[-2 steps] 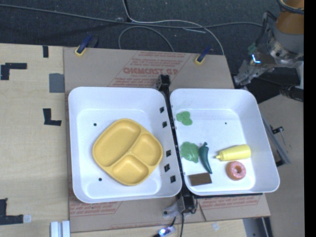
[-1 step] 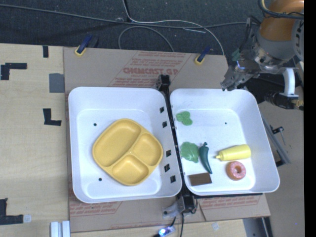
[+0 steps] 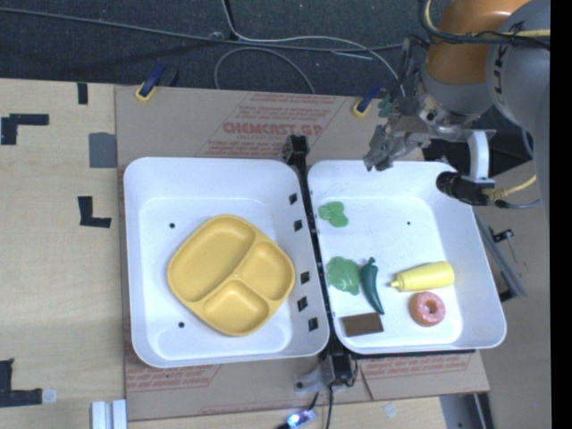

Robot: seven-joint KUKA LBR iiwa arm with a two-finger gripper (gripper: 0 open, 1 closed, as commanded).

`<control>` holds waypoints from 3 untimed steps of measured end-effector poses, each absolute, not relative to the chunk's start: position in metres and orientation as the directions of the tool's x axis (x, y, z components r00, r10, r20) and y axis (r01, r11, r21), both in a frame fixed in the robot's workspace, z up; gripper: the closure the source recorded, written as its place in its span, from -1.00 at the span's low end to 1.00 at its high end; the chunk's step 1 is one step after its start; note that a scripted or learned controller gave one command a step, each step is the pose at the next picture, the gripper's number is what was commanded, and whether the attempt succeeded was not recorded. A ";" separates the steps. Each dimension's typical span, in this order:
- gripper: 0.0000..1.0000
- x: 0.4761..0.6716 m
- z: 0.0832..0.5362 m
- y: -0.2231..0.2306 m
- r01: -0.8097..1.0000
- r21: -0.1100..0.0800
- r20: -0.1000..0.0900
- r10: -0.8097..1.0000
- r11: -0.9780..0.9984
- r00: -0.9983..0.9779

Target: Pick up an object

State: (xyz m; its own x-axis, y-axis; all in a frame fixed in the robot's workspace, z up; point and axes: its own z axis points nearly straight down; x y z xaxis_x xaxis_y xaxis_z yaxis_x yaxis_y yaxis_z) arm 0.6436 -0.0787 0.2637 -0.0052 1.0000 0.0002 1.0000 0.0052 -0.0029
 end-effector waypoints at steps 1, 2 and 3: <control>1.00 0.630 0.248 -0.026 1.000 -0.004 0.001 1.000 0.005 -0.005; 1.00 0.624 0.246 0.037 1.000 -0.002 0.000 1.000 0.006 -0.006; 1.00 0.620 0.229 0.092 1.000 -0.004 0.000 1.000 0.006 -0.006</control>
